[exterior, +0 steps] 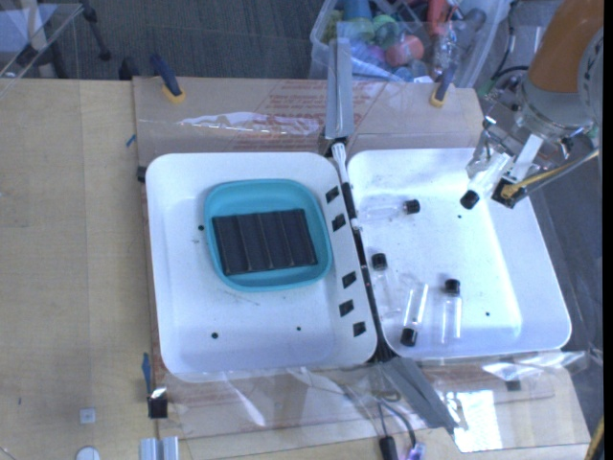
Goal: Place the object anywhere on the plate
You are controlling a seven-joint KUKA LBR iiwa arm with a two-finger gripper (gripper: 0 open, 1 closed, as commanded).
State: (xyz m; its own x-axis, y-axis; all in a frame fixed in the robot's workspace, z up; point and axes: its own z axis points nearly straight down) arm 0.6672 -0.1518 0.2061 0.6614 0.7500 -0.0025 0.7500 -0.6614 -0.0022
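Note:
The teal plate (265,232) lies in the left bin (182,286) and carries a dark ridged insert. Several clear vials with black caps lie in the right bin (517,286): one near the back (402,207), one by the divider (377,261), and two at the front (449,307) (413,316). My gripper (498,178) hangs above the right bin's far right corner. A black-capped piece (469,199) sits just below and left of it; whether it is held or lying in the bin is unclear.
A raised divider with black tabs (347,257) separates the two bins. A clear tub of colourful items (407,17) stands behind the bench. Crumpled plastic film (412,391) lies along the front edge.

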